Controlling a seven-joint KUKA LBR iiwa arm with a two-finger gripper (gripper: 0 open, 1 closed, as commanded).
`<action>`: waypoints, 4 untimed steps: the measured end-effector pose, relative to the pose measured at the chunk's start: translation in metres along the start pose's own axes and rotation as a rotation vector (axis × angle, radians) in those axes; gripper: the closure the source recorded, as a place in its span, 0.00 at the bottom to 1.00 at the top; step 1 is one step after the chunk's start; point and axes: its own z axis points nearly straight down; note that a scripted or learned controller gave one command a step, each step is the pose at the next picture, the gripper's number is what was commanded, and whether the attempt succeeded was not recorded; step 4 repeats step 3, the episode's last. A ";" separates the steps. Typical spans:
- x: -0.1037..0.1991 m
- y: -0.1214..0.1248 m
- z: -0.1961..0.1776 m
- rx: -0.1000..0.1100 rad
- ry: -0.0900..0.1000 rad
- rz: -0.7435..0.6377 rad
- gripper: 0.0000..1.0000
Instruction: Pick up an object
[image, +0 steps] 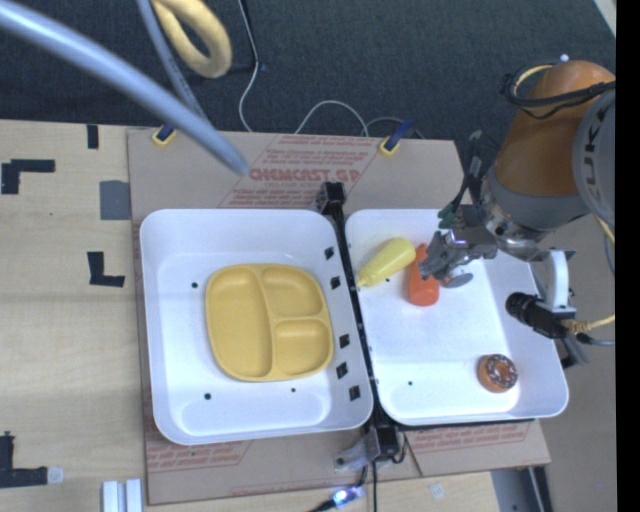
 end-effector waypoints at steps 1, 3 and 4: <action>0.053 -0.014 0.019 0.002 0.001 -0.002 1.00; 0.163 -0.049 0.040 0.002 0.000 0.000 1.00; 0.163 -0.049 0.040 0.002 0.000 0.000 1.00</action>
